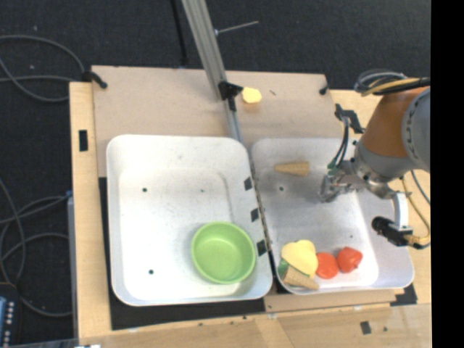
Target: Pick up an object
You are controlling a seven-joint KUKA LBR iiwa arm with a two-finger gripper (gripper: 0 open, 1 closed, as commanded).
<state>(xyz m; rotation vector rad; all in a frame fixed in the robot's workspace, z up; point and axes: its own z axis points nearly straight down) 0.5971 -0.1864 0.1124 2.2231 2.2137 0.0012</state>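
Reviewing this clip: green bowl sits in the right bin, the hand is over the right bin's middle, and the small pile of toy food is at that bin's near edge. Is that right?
Not quite. The camera view shows the green bowl in the left bin, not the right one. The rest stands: the hand is over the middle of the right bin, and the toy food lies at that bin's near edge.

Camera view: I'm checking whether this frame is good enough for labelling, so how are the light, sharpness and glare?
Camera view: light is even and soft, with faint shadows under the green bowl; the white bins are bright but keep their specks; the whole picture is slightly soft, so the gripper blurs into grey and its fingers can't be made out; the small items in the right bin's near corner lack detail.
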